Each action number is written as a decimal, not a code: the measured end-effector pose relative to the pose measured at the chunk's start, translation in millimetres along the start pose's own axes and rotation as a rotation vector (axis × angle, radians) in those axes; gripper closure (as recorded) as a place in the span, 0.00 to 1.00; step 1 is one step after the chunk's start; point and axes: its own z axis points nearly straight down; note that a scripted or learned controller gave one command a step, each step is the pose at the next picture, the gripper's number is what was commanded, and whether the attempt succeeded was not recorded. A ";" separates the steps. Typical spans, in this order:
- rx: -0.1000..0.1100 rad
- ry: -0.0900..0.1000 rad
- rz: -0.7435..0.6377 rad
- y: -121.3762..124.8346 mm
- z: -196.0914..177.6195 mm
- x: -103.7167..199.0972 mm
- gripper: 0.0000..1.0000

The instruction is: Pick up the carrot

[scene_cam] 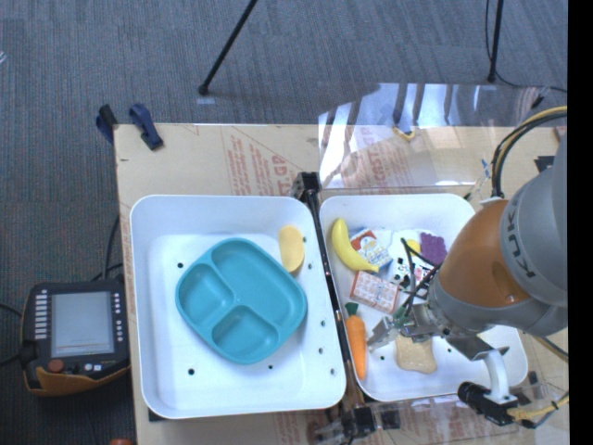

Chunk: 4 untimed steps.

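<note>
One carrot (356, 341) lies by the right bin's (463, 204) left wall; the pincer (387, 330) hovers just beside it, its grip state unclear.

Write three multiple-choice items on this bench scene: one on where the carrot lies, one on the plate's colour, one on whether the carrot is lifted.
1. Where does the carrot lie?
A. left bin
B. right bin, by its left wall
C. on the plate

2. What colour is the divided plate?
A. teal
B. red
C. black

3. What is the carrot's state?
A. lying in the bin
B. standing on the plate
C. hanging over the floor

Answers: 1 B, it lies along the right bin's left wall; 2 A, plainly teal; 3 A, it rests on the bin floor beside the gripper.
</note>
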 end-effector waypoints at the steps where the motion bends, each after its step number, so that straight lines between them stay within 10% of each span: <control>1: 0.001 -0.002 -0.002 0.2 -9.3 -0.8 1.00; 2: -0.001 0.002 -0.014 6.3 -99.6 72.0 1.00; 3: 0.005 0.000 -0.011 4.8 -97.4 70.3 0.00; 4: 0.005 0.000 -0.011 4.7 -97.4 70.3 0.00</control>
